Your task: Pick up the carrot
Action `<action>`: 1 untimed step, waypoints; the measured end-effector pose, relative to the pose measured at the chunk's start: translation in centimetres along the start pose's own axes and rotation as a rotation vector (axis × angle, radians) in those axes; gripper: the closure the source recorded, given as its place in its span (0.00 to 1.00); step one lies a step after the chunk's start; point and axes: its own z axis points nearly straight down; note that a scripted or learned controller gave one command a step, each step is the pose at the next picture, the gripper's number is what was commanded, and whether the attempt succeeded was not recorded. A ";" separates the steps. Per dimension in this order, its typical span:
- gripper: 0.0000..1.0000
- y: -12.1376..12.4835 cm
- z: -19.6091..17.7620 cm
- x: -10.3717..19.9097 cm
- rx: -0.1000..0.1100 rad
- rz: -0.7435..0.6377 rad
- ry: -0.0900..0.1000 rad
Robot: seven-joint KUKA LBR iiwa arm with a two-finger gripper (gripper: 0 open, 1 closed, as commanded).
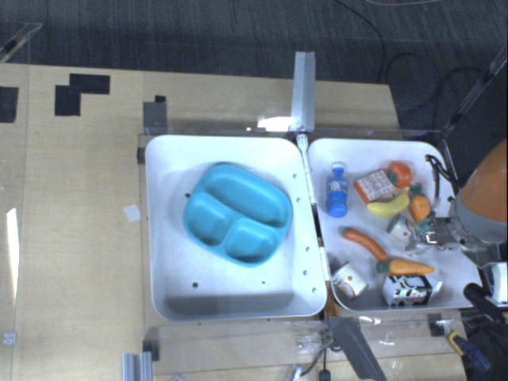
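Observation:
The carrot (pixel 413 267), orange with a green top at its left end, lies flat near the front of the right bin (pixel 361 151). It sits just behind a black-and-white carton (pixel 409 291). My gripper (pixel 418 235) reaches in from the right and hangs low over the bin, a little behind the carrot. Nothing shows held in it. The grey arm with its orange band (pixel 486 197) covers the bin's right edge.
The right bin also holds a blue bottle (pixel 337 190), a red box (pixel 375 186), a banana (pixel 389 206), an orange-red sausage (pixel 364 243) and a small cup (pixel 348 279). A blue divided tray (pixel 236 211) lies in the left bin (pixel 171 284).

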 end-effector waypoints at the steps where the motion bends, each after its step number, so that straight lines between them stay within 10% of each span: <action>1: 1.00 7.0 -14.5 -1.2 0.013 -0.093 0.004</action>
